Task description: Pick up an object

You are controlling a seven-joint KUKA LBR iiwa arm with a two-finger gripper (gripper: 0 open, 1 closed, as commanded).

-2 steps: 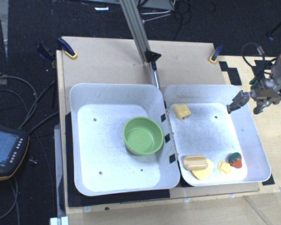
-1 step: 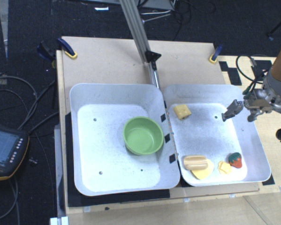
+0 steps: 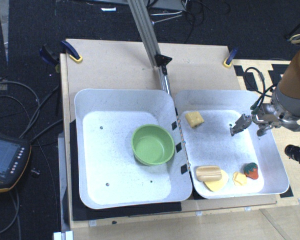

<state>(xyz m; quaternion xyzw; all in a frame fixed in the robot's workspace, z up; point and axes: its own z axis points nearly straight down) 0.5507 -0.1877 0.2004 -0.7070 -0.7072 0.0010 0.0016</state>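
Carrying two white bins, the counter (image 3: 200, 54) is lying under the arm. The left bin (image 3: 89, 134) is holding a green bowl (image 3: 153, 144); the right bin (image 3: 270, 154) is holding food pieces. The hand (image 3: 250, 125) is hovering at three o'clock, seemingly open with nothing between its fingers. A yellowish chunk (image 3: 194, 119) is lying at its nine o'clock, a strawberry (image 3: 251, 170) at six. Descending here, it is probably risking closing on bare floor between them.

— What is seen in the left bin (image 3: 89, 134)?
— A green bowl (image 3: 153, 144), set upright.
— And in the right bin (image 3: 270, 149)?
— The gripper (image 3: 250, 125) is seen above it, holding nothing; a yellow block (image 3: 194, 119), a bun (image 3: 209, 173) and a strawberry (image 3: 251, 170) are scattered below.
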